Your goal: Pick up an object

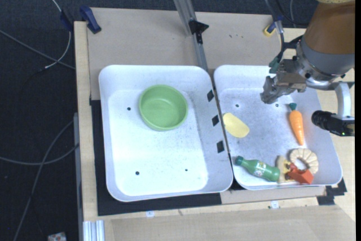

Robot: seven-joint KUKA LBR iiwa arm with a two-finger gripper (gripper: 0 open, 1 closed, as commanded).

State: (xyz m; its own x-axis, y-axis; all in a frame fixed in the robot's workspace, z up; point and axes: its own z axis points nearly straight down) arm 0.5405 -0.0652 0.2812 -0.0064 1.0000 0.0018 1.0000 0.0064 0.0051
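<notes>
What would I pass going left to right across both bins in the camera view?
Green bowl → yellow piece → green bottle → claw → carrot. The ring-shaped toy and red piece by the bottle overlap in order, so I leave them out.

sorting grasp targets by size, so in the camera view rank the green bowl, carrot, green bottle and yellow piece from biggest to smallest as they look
1. green bowl, clearly largest
2. green bottle
3. carrot, close to the bottle in length, so that order is unsure
4. yellow piece, smallest
</notes>
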